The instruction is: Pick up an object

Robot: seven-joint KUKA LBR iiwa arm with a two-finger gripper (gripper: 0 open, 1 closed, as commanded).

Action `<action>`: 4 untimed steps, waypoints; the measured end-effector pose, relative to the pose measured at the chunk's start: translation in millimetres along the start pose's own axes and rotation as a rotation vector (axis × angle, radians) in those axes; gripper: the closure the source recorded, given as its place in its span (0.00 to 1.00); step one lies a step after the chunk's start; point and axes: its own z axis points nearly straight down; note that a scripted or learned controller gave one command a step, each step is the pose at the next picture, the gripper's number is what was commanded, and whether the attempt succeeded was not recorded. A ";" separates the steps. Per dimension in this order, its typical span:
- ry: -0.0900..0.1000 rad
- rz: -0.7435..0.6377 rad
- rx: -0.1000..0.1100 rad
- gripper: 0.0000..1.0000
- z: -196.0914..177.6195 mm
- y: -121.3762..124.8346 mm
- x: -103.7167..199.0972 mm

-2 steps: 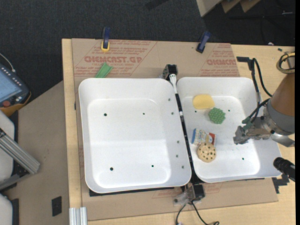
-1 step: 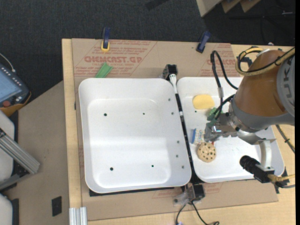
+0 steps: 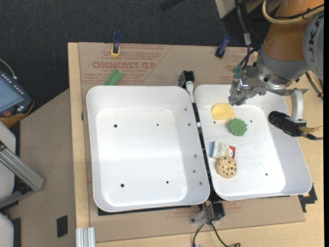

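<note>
The fingers (image 3: 236,98) point down over the far part of the right bin (image 3: 288,184), at the end of the grey arm with its orange band (image 3: 293,14), which reaches in from the right. From this angle I cannot tell how far apart they stand or whether they grip anything. Their tips are just beyond the far right edge of a pale yellow rounded object (image 3: 222,111); whether they touch it cannot be made out.

All four loose objects lie in the right bin, towards its left half. Just near and right of the yellow object sits a green knobbly ball (image 3: 237,127). Nearer still, a small white packet with blue and red print (image 3: 222,150) lies close to the bin's left wall, and a chocolate-chip cookie (image 3: 226,167) sits just beside the packet on its near side.

The left bin (image 3: 95,138) stands side by side with the right one. Both rest on a cardboard sheet with red lettering (image 3: 123,65) that covers the surface. Two blue clamps (image 3: 115,41) (image 3: 222,45) hold the sheet's far edge, and a strip of green tape (image 3: 113,77) lies on it beyond the left bin.
</note>
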 end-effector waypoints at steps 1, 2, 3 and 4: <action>0.007 -0.001 0.021 1.00 -14.0 -71.8 62.2; 0.002 0.002 0.011 1.00 -42.8 -54.3 52.9; 0.004 0.000 0.012 1.00 -62.5 -75.0 78.8; 0.004 -0.001 0.013 1.00 -61.4 -67.5 122.8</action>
